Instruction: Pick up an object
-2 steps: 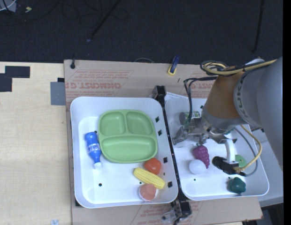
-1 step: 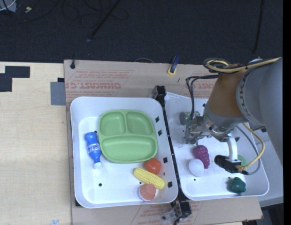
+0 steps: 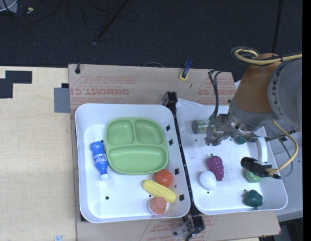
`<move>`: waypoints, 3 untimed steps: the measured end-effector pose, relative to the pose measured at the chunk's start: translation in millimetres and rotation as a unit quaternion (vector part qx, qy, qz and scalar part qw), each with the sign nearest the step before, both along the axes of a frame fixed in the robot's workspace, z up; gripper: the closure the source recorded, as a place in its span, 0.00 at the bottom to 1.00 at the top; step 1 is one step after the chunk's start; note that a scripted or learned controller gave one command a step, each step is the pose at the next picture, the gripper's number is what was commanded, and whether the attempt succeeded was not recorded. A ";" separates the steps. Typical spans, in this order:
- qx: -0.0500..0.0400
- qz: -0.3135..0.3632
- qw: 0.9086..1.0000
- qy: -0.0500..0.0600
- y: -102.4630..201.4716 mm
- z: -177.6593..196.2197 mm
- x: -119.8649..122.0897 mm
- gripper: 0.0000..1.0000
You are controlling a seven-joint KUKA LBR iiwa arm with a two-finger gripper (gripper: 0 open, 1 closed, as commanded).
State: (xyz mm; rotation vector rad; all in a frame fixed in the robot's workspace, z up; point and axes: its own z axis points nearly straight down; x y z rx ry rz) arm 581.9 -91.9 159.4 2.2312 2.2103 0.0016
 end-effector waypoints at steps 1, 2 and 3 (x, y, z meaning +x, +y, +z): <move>0.000 0.001 1.000 0.000 -10.1 50.8 6.3 1.00; 0.000 0.002 1.000 0.002 -11.7 68.5 6.2 1.00; 0.001 0.006 1.000 0.003 37.7 58.9 -0.6 1.00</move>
